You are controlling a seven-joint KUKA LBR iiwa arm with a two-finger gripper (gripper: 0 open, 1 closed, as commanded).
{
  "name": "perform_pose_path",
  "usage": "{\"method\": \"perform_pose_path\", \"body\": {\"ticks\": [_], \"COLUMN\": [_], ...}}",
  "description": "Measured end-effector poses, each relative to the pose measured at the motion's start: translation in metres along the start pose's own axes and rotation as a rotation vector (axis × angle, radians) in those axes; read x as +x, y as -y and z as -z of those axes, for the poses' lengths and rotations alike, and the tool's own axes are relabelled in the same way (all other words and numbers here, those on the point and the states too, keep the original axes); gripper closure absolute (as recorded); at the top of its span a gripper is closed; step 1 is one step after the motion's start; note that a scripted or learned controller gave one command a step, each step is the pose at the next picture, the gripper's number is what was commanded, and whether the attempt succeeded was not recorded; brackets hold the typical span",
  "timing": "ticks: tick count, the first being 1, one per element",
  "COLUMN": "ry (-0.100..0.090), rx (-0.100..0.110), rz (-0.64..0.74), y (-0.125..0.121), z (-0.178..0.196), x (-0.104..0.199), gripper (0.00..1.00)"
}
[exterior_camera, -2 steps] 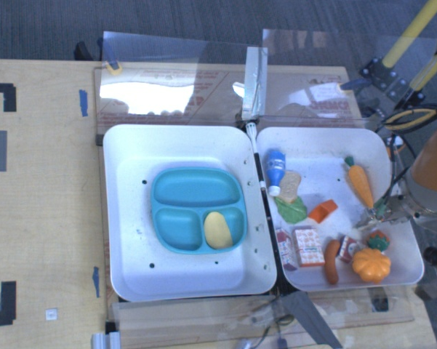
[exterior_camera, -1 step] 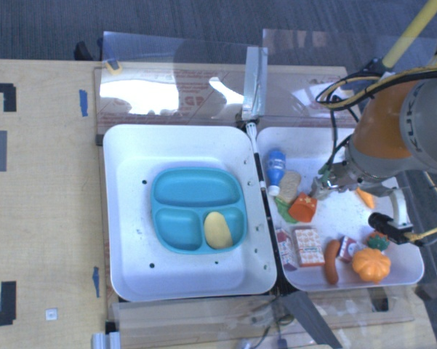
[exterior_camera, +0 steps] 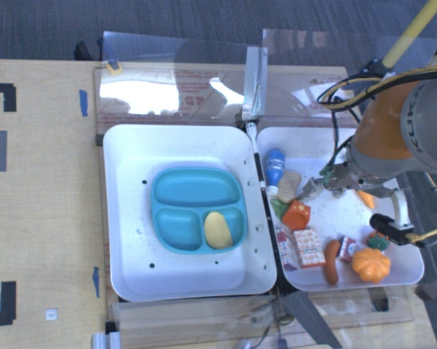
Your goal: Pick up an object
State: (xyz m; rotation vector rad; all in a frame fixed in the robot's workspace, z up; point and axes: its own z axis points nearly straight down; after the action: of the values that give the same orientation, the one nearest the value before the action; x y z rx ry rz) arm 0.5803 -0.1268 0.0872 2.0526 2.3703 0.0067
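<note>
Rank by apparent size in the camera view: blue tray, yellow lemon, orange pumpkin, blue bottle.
1. blue tray, largest by far.
2-3. orange pumpkin and yellow lemon look about alike, so no ranking.
4. blue bottle, slightly smaller and partly hidden.

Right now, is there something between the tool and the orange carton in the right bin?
Nothing visible stands between them. The tool hangs just above and right of the orange carton, with bare bin floor between them. A blue bottle and a tan piece lie close on the left, crowding the approach.
</note>
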Motion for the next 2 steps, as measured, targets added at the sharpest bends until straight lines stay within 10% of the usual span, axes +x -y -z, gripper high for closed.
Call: {"method": "perform_pose_path", "body": {"ticks": [1,2], "ry": [0.003,0.006], "rx": [-0.006,-0.009], "rz": [-0.034,-0.136], "y": [-0.008,-0.004], "z": [0.111,0.024], "x": [-0.016,-0.069], "gripper": [0.00,0.00]}}
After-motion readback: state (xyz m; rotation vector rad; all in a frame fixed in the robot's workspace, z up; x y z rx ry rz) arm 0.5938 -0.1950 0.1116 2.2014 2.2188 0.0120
